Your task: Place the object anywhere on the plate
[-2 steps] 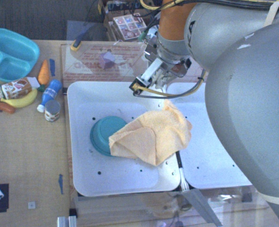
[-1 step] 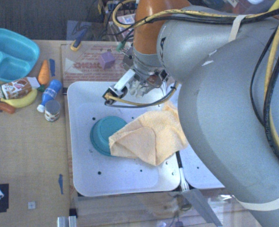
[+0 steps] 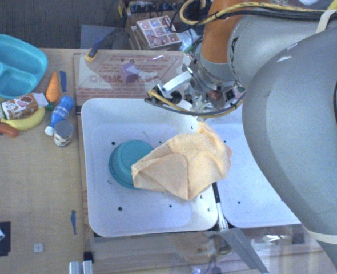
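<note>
Yellow cloth (image 3: 183,163): soft terry-like fabric, matte and nubbly, lying crumpled in loose folds in the left white bin (image 3: 100,210), draped across the right part of the teal plate (image 3: 125,161) and reaching over the divide toward the right white bin (image 3: 254,201). Judged light, limp and not fragile; it will sag and trail when lifted, so a raised fold or the peaked upper corner near the wrist looks the best hold, pinched deep. Plate: round, smooth, hard plastic by the look, shallow rim, mostly uncovered on its left. Gripper (image 3: 201,119): directly above the cloth's top corner, seemingly touching it; cannot tell how it is set, as the wrist hides it. Arm: grey casing, orange band. Bench (image 3: 31,198): pale wood.
</note>
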Robot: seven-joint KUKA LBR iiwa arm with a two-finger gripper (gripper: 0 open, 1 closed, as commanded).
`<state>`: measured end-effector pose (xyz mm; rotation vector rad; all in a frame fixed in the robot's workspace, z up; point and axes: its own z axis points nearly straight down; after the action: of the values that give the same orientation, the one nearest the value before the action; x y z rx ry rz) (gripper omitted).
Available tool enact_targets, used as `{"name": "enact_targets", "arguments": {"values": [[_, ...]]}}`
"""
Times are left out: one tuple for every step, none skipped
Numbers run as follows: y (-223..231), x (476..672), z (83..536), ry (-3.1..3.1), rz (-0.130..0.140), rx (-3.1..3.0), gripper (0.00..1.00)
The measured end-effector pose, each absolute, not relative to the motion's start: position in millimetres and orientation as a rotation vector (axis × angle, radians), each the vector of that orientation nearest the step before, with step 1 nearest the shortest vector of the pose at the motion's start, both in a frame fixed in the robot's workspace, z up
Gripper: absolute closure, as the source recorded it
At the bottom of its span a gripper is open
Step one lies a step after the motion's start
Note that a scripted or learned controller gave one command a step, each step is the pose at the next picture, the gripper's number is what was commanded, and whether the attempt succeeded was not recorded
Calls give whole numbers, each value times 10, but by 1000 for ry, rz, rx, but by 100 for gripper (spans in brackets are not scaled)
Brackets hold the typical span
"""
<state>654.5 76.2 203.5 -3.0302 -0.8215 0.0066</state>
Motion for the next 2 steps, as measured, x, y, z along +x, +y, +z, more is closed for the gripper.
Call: {"name": "enact_targets", "arguments": {"values": [[1434,6428,1928,-955,5,-2990,100],[967,6545,2150,-740,-1,-3052,100]]}}
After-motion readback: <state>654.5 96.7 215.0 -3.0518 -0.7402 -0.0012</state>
